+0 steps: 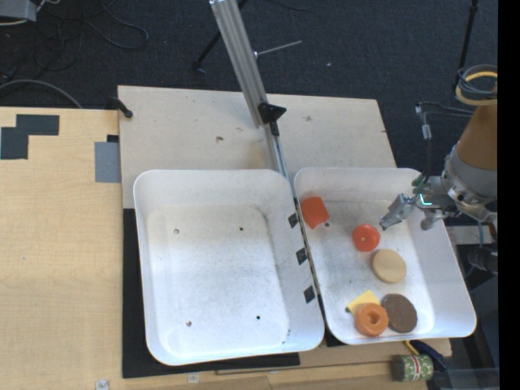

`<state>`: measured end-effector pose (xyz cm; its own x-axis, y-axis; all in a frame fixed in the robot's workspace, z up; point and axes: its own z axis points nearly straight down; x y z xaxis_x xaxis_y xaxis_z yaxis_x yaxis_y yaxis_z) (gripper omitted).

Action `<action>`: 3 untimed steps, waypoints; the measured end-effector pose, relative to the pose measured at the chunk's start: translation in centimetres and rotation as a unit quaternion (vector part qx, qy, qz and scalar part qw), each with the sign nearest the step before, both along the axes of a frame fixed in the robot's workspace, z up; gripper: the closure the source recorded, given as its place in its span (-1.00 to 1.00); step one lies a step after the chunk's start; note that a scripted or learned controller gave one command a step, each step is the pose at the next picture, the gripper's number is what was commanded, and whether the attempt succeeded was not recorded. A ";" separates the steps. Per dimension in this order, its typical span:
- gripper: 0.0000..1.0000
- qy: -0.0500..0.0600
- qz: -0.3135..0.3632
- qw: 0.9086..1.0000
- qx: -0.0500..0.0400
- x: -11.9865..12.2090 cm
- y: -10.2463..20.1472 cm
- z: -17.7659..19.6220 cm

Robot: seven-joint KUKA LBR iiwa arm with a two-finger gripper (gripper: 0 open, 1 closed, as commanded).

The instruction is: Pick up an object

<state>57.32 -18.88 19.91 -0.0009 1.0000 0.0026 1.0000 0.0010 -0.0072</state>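
Observation:
The right bin [443, 307] holds an orange block [314, 211] near its left wall, a small red round piece [366, 237], a tan disc [389, 266], a yellow wedge [365, 301], an orange ring [371, 320] and a brown disc [400, 313]. My gripper [412, 212] hangs over the right part of this bin, to the right of the red piece and above the tan disc. Its two fingers [394, 214] stand spread apart with nothing between them.
The left bin [162, 315] sits beside the right one, with black clips along the shared wall. A slanted aluminium bar [244, 59] rises behind the bins. A green can [414, 368] lies at the bench's front edge.

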 end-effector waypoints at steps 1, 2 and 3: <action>-1.00 -0.002 0.000 1.000 -0.001 0.1 0.0 0.2; -1.00 0.000 0.000 1.000 0.000 -0.4 0.3 -4.2; -1.00 0.001 -0.001 1.000 0.000 -1.5 0.3 -9.3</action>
<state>55.82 -18.54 10.58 0.0009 1.0000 0.0027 1.0000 -0.0009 -0.0085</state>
